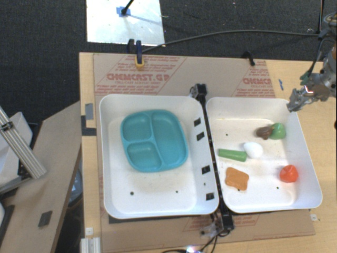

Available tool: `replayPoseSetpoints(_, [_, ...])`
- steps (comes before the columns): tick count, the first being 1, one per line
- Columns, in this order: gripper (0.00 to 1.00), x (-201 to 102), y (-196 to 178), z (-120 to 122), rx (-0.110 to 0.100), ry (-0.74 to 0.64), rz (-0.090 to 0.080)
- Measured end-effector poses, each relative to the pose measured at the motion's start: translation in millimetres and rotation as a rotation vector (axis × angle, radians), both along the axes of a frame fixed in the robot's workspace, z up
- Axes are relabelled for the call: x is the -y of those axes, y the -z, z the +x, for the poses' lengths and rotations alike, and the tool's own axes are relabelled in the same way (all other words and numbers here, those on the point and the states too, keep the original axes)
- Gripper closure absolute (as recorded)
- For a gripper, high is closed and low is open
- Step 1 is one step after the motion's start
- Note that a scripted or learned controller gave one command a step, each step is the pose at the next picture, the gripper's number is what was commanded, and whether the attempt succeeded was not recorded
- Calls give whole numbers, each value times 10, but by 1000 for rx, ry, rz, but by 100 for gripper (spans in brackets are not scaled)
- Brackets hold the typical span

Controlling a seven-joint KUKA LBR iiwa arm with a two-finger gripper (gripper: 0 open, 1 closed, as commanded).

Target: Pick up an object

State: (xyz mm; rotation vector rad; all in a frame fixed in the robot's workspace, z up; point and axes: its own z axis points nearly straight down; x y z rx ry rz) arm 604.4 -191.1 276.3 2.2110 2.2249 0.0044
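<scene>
Dark grey carpeted floor surrounds a light wooden bench. A white square sheet lies on the carpet behind; a lower tan side table abuts left.

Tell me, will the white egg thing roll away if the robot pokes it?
Probably a little. The white egg looks round and smooth, so a poke could set it rolling. It seems to touch the green stick on one side, which might stop it going that way. Its smooth surface may also be slippery for the hand, which sits near the bin's far corner.
</scene>
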Motion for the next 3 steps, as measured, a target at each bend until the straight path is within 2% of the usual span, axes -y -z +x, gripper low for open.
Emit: replayPoseSetpoints(3, [100,-1584,311,18,-5,-2,2])
